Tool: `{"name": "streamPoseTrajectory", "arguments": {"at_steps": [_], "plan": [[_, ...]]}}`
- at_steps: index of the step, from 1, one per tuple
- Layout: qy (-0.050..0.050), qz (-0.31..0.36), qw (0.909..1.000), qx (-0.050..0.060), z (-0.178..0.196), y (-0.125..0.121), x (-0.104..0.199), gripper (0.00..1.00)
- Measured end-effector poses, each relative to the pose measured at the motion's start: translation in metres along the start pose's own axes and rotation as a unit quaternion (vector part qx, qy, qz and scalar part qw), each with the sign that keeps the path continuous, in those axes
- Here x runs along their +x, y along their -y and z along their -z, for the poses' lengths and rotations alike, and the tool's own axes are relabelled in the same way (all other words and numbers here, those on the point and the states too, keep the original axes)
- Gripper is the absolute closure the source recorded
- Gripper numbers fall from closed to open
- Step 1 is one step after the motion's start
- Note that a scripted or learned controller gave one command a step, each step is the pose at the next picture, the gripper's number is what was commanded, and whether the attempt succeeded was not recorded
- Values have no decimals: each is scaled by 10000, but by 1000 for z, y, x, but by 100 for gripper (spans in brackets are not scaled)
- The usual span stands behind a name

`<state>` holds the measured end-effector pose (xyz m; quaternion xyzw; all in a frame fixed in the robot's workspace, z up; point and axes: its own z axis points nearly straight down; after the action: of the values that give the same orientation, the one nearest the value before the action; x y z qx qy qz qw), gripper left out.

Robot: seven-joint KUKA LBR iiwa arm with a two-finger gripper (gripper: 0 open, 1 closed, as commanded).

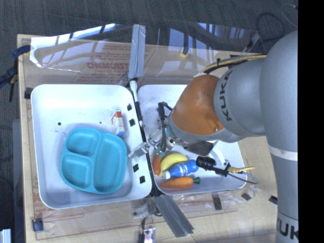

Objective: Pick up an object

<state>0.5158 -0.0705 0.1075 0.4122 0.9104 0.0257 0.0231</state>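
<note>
Bench: two white bins (45, 135).
Gripper (161, 147): low in your right bin, over the banana (174, 159); jaw state I cannot tell.
Progress: nothing visibly lifted; your pick remains.

Turquoise tray (94, 160), yellow banana (173, 160), orange carrot (177, 183), white bins (45, 110).

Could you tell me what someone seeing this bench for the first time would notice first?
Most likely the big grey arm with its orange band, reaching in from the right and hanging over the right bin. Next, the bright blue divided plate lying in the left bin, with a small tube just above its upper edge. Then the colourful cluster at the right bin's near edge: a banana, a blue bottle and a carrot.
</note>
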Motion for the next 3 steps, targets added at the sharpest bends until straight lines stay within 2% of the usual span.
{"name": "streamPoseTrajectory", "arguments": {"at_steps": [1,2,3], "plan": [[-95,-69,9994,326,87,32,13,0],[-43,-701,9970,324,38,52,-5,0],[1,-1824,9826,349,-11,56,-30,0]]}}
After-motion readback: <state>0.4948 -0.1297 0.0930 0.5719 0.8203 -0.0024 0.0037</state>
